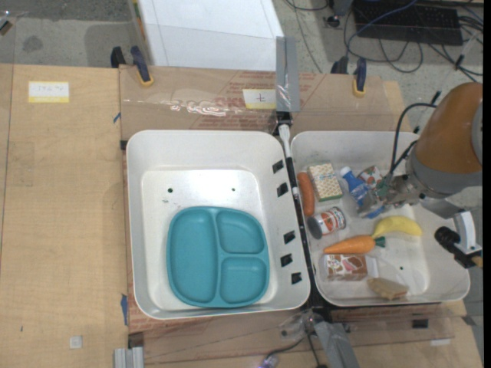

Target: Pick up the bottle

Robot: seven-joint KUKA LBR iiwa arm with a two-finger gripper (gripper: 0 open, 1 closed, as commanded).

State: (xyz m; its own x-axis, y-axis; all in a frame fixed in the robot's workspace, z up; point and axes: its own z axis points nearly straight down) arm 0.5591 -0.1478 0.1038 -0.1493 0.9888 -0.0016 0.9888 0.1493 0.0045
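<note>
Two white bins sit side by side on the tabletop [61, 205]. The left bin [146, 167] holds one thing, a teal plate [219, 257] with three compartments, lying toward its front. The right bin [445, 286] holds eight things or so: one bottle [354, 184], blue with a white cap, lying tilted near the bin's middle back; one cracker box [324, 181] just left of it; one hot dog [307, 193] along the left wall; one can [328, 222] on its side; one carrot [354, 244]; one banana [397, 226]; one flat packet [350, 267]; and one piece of bread [388, 287] at the front.

The gripper [381, 196] is low over the right bin, just right of the bottle, above a cluttered patch with red and green bits that is hard to make out. Whether its fingers are spread or closed cannot be told, nor whether anything is held. The arm [453, 148] is cut off at the right edge and hides the bin's back right corner.

The right bin is crowded on its left half, things close or touching; its front right floor is bare. The left bin has bare floor behind the plate. Black clips line the shared wall between bins.
</note>
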